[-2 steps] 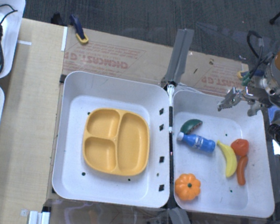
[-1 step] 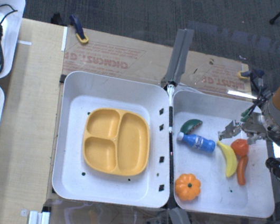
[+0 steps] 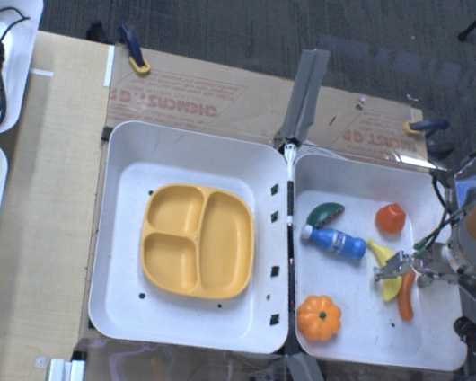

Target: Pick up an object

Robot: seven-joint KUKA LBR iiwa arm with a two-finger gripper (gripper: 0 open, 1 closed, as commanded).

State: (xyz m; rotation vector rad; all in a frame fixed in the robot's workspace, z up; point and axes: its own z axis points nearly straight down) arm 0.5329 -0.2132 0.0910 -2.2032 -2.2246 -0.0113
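The right bin [image 3: 348, 341] holds a blue bottle [image 3: 336, 242], a dark green piece [image 3: 325, 213], a small orange-red fruit [image 3: 390, 218], an orange pumpkin [image 3: 318, 318], a yellow banana [image 3: 386, 273] and an orange carrot-like piece [image 3: 406, 296]. My gripper [image 3: 395, 269] is low in this bin, right over the banana and beside the carrot piece, reaching in from the right. Its fingers sit close around the banana's middle, though the grip itself is hard to make out.
The left bin [image 3: 116, 237] holds a yellow three-compartment plate [image 3: 199, 241]. A grey divider post [image 3: 305, 96] rises between the bins at the back. Clamps and cardboard lie behind, white trays with cables at far left.
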